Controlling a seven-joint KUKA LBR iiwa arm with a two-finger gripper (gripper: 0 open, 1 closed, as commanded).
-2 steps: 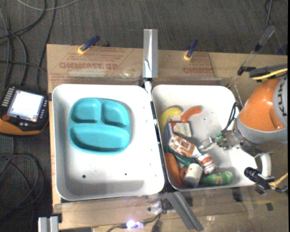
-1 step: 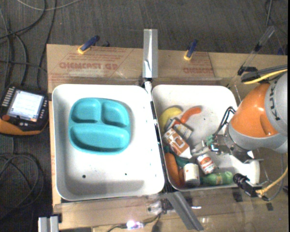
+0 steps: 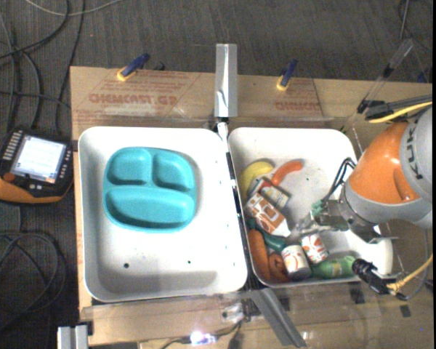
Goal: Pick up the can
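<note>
Two small red-and-white cans lie close together near the front of the right bin [image 3: 334, 138]: one can [image 3: 315, 248] and a second can [image 3: 295, 260] just to its left. My gripper [image 3: 316, 227] hangs low over the bin and its tip sits directly above the first can, touching it or nearly so. The grey arm with its orange band [image 3: 381, 177] reaches in from the right and hides the bin's right side.
Crowded around the cans are a green bottle [image 3: 334, 267], an orange carrot [image 3: 260, 253], a red-and-white box [image 3: 265, 206], a yellow banana [image 3: 254, 171] and an orange pepper [image 3: 287, 169]. The left bin [image 3: 94, 267] holds a teal divided tray [image 3: 151, 187]. A tablet [image 3: 33, 164] lies off the bench's left.
</note>
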